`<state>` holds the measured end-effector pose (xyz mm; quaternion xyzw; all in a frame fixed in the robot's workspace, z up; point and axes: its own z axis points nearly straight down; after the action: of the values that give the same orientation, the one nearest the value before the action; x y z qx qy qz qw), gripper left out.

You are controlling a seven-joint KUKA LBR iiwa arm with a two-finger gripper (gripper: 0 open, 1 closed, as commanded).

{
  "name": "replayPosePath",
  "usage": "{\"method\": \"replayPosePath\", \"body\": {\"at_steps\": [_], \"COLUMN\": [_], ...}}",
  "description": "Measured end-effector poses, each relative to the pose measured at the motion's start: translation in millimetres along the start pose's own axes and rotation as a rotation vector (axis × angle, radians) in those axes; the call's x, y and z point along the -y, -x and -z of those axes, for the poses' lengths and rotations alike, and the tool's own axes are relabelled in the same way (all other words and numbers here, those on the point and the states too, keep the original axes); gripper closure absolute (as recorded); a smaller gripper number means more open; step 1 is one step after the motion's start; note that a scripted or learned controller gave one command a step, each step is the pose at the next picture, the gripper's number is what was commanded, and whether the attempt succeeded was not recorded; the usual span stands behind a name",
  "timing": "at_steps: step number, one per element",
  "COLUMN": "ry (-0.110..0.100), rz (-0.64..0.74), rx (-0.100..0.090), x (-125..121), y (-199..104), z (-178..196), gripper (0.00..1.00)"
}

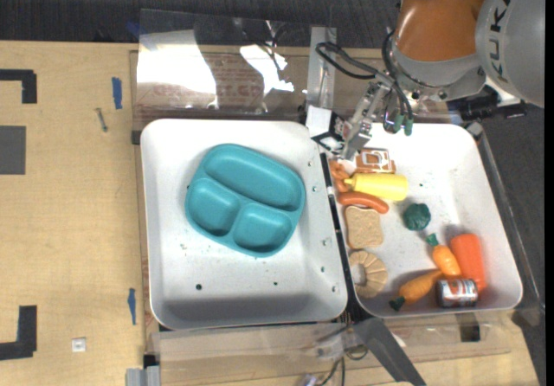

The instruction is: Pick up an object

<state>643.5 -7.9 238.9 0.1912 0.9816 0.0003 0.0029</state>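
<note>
My gripper [353,140] hangs over the far left corner of the right bin [493,202], just above a small orange-and-white packet [375,159]. Below the packet lie a yellow corn-like piece [379,186] and a red sausage [364,201]. Further toward the front are a slice of bread [364,227] and a round tan biscuit [370,271]. A dark green lump [416,216] sits mid-bin. Orange carrots [467,256] and a small can [456,292] lie at the front right. I see nothing held in the gripper.
The left bin [164,246] holds a teal divided plate [245,198]. A clear plastic sheet [216,73] stands behind the bins. The wall between the bins [333,228] runs close to the food items. Bare wooden bench [61,202] lies to the left.
</note>
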Motion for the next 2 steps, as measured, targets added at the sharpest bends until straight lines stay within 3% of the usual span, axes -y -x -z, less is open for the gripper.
{"method": "replayPosePath", "body": {"at_steps": [1, 2], "ry": [0.003, 0.001], "rz": [0.001, 0.197], "rx": [0.011, -0.002], "x": [-1.0, -3.0], "y": [1.9, -19.3], "z": [12.8, 24.9], "gripper": [1.00, 1.00]}}
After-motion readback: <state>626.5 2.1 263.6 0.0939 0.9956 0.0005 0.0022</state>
